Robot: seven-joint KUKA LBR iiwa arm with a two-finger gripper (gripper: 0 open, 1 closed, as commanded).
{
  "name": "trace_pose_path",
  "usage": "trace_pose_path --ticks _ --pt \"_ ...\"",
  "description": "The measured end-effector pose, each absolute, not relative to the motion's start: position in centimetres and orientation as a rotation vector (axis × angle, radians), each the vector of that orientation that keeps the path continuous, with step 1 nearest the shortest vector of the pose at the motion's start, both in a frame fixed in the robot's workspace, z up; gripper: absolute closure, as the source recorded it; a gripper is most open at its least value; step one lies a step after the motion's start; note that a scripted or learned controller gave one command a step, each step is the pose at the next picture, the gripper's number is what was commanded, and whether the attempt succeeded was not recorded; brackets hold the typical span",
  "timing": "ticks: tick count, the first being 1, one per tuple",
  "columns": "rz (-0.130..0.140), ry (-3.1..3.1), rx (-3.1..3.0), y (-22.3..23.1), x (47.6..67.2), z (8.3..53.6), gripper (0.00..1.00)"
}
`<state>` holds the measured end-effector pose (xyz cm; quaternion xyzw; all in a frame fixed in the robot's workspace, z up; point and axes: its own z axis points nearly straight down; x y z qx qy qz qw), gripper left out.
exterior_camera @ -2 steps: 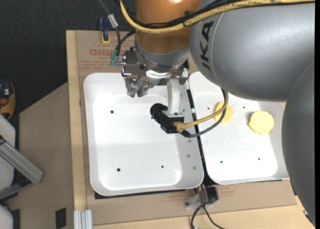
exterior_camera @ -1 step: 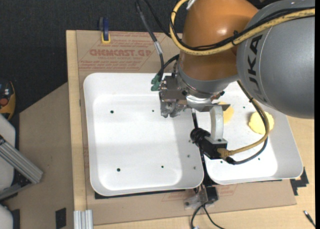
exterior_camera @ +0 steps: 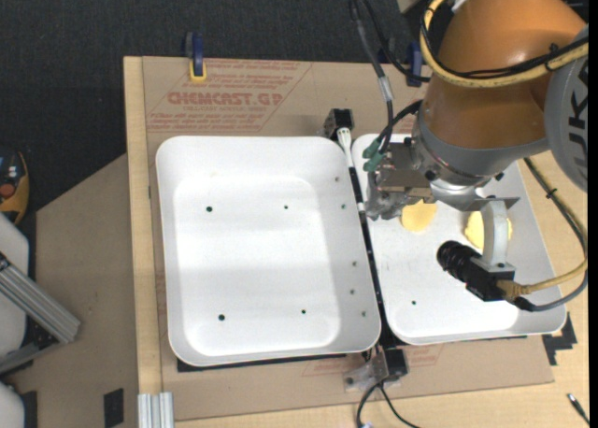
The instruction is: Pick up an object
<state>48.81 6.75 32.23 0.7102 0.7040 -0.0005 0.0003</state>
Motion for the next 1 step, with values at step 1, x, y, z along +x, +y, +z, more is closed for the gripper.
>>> trace_pose_path --ticks 1 --pt "0.025 2.22 2.208 11.89 52.9 44.64 1.0"
